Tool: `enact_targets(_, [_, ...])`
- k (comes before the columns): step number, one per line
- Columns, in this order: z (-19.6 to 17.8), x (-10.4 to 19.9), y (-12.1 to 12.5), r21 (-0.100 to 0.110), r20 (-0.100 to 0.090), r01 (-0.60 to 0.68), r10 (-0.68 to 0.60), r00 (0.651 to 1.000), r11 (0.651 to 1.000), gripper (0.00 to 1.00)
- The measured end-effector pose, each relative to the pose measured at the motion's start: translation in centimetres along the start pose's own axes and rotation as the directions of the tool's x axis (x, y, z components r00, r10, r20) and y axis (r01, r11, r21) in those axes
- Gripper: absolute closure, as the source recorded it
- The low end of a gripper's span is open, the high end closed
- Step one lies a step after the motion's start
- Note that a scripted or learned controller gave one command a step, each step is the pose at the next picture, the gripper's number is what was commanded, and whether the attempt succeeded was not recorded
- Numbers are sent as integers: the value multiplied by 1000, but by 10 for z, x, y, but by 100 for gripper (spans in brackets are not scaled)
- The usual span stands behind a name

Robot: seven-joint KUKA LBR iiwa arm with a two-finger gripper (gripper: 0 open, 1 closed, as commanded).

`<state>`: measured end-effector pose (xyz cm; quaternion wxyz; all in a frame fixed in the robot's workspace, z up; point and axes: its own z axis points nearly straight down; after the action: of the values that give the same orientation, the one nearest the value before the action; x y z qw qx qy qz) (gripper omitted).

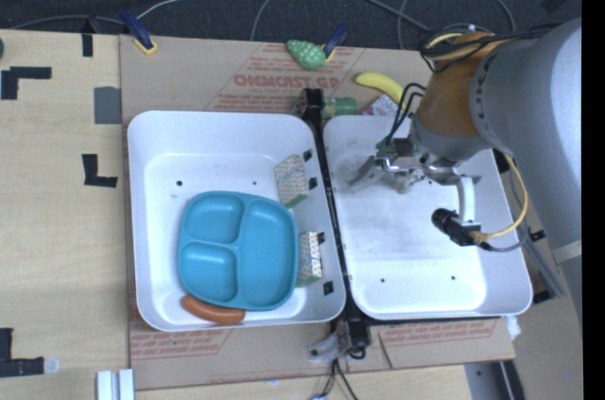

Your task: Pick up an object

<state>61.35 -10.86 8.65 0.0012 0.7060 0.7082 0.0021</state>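
The grey arm with orange band [473, 105] reaches over the right shallow white bin [416, 285], its gripper [392, 169] low above the bin floor; whether the fingers are apart or together cannot be told. In the left white bin [156, 152] lies a blue three-compartment plastic plate [236, 249]. An orange sausage-shaped toy [213, 310] touches the plate's near edge. A yellow banana [378, 85] lies on the counter behind the right bin.

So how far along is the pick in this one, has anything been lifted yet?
Nothing looks picked yet. The gripper sits low over the right bin, with no object visible between its fingers. The candidates all lie elsewhere: the blue plate and orange sausage in the left bin, the banana on the cardboard behind. Left to do: reach one, close on it, lift.
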Motion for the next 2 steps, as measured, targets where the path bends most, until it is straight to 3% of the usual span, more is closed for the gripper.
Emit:
enact_targets(1, [0, -37, 55, -1, 4, -1, 1, 1000, 1000, 0])
enact_targets(2, [1, 2, 56, 2, 2, -1, 1, 1000, 1000, 0])
